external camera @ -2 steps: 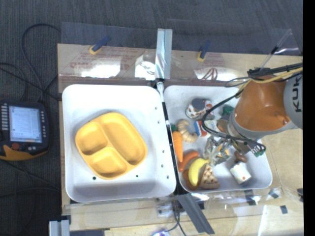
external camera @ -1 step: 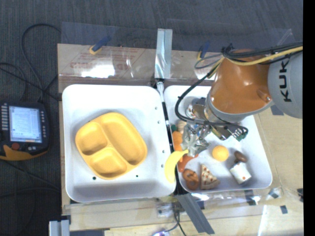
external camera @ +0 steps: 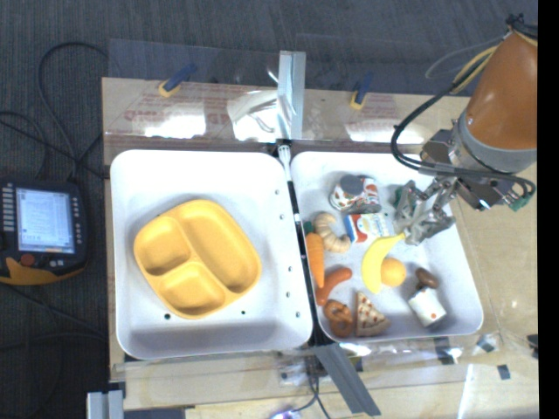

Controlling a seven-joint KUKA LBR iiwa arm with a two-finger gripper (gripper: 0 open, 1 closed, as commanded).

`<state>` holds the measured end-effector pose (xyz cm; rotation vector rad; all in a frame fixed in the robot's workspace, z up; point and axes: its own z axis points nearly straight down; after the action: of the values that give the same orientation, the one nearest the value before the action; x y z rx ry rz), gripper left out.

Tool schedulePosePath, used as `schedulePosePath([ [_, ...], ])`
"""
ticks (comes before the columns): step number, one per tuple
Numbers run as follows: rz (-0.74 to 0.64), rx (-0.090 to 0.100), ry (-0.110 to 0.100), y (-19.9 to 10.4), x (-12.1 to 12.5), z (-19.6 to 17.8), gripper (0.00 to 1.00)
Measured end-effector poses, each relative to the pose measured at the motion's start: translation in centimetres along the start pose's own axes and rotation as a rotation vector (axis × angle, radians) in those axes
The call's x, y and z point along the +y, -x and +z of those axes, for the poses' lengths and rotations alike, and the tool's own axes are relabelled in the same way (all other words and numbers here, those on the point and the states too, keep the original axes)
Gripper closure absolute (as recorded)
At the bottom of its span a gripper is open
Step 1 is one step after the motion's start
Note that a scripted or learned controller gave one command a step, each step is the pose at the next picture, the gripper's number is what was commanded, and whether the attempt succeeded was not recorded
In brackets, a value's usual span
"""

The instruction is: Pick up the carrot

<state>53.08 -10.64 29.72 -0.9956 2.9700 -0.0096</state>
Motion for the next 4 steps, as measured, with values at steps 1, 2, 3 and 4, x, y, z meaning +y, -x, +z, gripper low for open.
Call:
schedulePosePath([
  [1, -0.079, 0.007, 0.014, 0.5, 6.9, 5.2, 1.00],
  [2, -0.145, -0.003, 0.003, 4.4, 6.1, -9.3, 1.00],
  [3, -0.436, 0.002, 0.011, -1.9, 3.6, -7.9, 1.00],
  [4, -0.438, 0.002, 0.011, -1.9, 3.7, -7.9, 0.00],
])
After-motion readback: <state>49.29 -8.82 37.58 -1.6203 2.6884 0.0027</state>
